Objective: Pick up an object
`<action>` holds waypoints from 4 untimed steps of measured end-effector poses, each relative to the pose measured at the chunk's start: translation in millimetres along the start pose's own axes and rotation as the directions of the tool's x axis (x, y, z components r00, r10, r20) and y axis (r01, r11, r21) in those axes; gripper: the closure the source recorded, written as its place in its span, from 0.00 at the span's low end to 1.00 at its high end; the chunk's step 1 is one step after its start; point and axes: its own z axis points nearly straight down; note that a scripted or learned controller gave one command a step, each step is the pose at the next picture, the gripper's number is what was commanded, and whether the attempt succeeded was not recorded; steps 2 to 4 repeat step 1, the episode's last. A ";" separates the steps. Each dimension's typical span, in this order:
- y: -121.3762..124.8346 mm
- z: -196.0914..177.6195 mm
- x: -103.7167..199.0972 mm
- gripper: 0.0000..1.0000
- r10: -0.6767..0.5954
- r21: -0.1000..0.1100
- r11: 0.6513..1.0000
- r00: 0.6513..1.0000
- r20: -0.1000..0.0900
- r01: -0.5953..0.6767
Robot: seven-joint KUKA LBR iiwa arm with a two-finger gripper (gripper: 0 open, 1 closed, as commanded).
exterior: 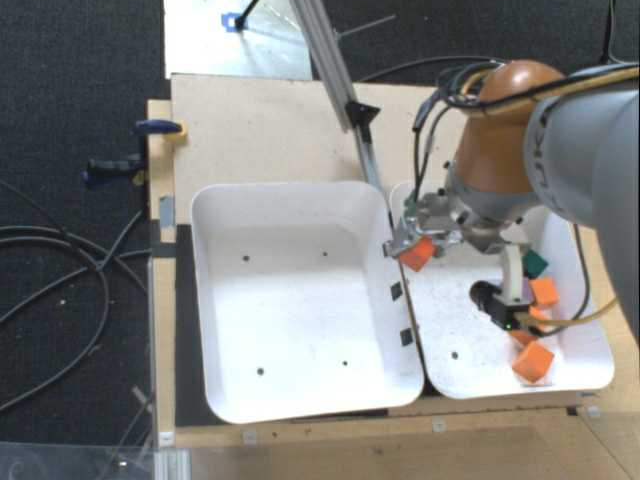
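My gripper (420,242) hangs over the left edge of the right bin (470,378), close to the wall shared with the left bin (300,203). An orange block (417,254) sits between its fingers, tilted and raised above the bin floor, and the gripper is shut on it. More blocks lie in the right bin: an orange one (533,361) near the front right corner, another orange one (544,291) by the right wall, and a dark green one (536,264) just behind it. The arm's body hides the back of that bin.
A slanted metal pole (335,63) comes down from the top to the bins' shared back corner. A blue clamp (135,166) grips the bench's left edge. Cables (50,258) trail on the dark floor at the left. A black connector (497,304) hangs under the wrist.
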 end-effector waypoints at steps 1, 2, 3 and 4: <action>-75.4 11.8 45.4 1.00 -0.003 0.009 1.000 1.000 -0.002 0.003; -75.4 11.8 45.4 1.00 -0.003 0.009 1.000 1.000 -0.002 0.003; -75.4 11.8 45.4 1.00 -0.003 0.009 1.000 1.000 -0.002 0.003; -75.4 11.8 45.4 1.00 -0.003 0.009 1.000 1.000 -0.002 0.003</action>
